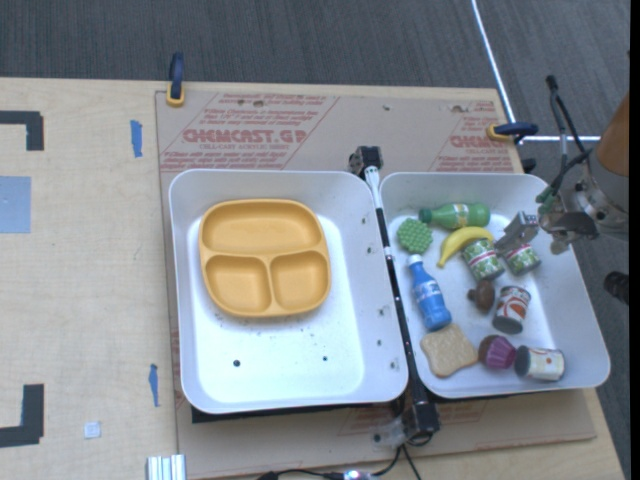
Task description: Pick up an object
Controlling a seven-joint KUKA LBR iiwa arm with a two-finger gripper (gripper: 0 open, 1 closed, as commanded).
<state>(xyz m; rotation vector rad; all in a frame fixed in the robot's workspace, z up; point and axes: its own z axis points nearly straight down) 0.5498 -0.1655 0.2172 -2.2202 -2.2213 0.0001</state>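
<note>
The gripper [522,230] is reaching into the right bin [590,343] from its right rim, with the arm's orange band [622,138] showing above it. Its metal fingertips are hanging just over the two small cans [500,258] near the banana, and nothing is sitting between them; how far apart they stand cannot be told from this angle.

Taking the yellow banana [462,242] as the landmark: a green bottle [456,214] is lying just above it, and a green bumpy ball-like toy [414,235] is resting just to its left. The two green-labelled cans are touching the banana's right end. Below the banana, a blue bottle [429,294] is lying along the bin's left side. Lower right of the banana, a small brown object [484,295] and a red-and-white can [511,307] are sitting close together. Further below, a slice of toast [448,350], a purple object [497,352] and a white cup-shaped object [541,363] are lining the bin's bottom edge.

Well to the left of the banana, the left bin [195,298] is holding a yellow divided plate [265,256]. Both bins are resting on a brown cardboard sheet [300,133].
</note>
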